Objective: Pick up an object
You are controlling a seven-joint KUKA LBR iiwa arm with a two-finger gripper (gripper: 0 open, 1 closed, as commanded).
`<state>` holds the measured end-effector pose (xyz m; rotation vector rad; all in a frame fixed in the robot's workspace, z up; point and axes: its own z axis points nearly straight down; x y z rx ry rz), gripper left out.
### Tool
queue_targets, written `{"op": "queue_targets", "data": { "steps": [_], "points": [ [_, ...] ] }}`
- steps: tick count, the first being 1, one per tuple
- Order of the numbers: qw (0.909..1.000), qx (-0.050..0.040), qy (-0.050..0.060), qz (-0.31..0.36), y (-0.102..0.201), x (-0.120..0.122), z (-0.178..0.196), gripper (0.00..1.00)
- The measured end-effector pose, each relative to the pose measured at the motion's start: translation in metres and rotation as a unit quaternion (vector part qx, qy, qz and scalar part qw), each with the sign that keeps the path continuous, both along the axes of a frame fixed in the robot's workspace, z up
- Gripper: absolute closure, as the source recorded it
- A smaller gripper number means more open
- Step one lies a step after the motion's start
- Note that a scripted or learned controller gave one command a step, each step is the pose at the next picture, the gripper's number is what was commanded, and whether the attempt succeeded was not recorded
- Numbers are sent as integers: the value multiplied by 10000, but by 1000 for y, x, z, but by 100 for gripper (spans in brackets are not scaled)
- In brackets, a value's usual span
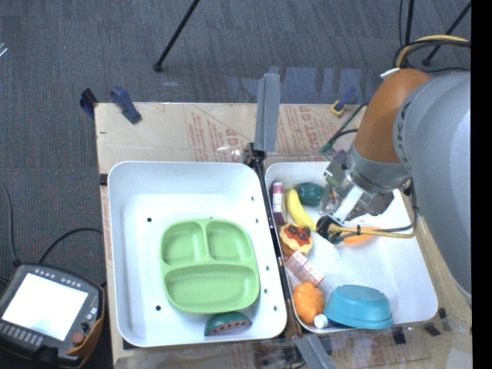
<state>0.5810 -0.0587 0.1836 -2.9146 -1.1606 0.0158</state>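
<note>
Down low in the right bin (pixel 419 283), with the jaws close above a crowded patch. Cannot tell the opening of the jaws, nor any hold on a thing: masked by the wrist from this slant.

Likeliest targets, judging by nearness: the banana (pixel 298 207) just to the left, the small orange piece (pixel 361 238) just beneath the wrist, the dark green lump (pixel 310 193) near the far wall.

Plenty to go wrong from here. Could close on two things at once, with the banana seemingly touching the little tart (pixel 297 237) and lying just beside the purple tube (pixel 277 200). Could pinch the banana's smooth curve off-centre and squirt it sideways. Could simply shove the neighbours toward the bin wall instead of gripping any. Could come up with nothing after closing on a mere edge of the flat orange piece.

Farther off and less at risk: the pink box (pixel 304 268), the orange fruit (pixel 307 301), the blue bowl (pixel 358 306). Well apart, in the left bin (pixel 131 206): a green plate (pixel 209 266).
</note>
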Motion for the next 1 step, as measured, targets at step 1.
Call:
{"op": "queue_targets", "data": {
  "steps": [1],
  "points": [
    [9797,-22,-6,-2005,64,32,8,100]
  ]
}}
